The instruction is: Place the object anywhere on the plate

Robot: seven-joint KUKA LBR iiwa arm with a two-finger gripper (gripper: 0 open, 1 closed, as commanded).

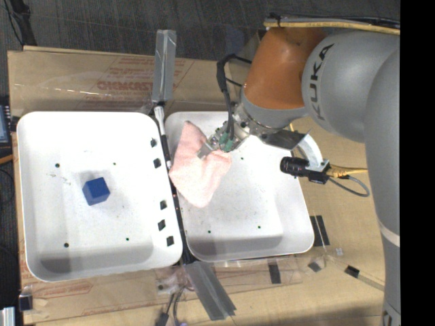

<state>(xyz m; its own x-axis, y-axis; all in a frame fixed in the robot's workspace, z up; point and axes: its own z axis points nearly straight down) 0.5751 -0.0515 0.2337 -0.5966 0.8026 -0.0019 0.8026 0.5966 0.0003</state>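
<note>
A pink plate (197,165) lies tilted in the left part of the right bin (272,209), leaning against the wall between the two bins. My gripper (219,144) hangs low over the plate's upper right edge, under the arm's orange band. A small greenish patch (225,141) shows at the gripper's tip; what it is cannot be made out. A blue cube (96,190) rests on the floor of the left bin (41,155), well to the left of the gripper.
The grey arm (340,66) covers the upper right of the view. A black cable fitting (302,168) juts over the right bin's right rim. Cardboard (81,80) lies behind the bins.
</note>
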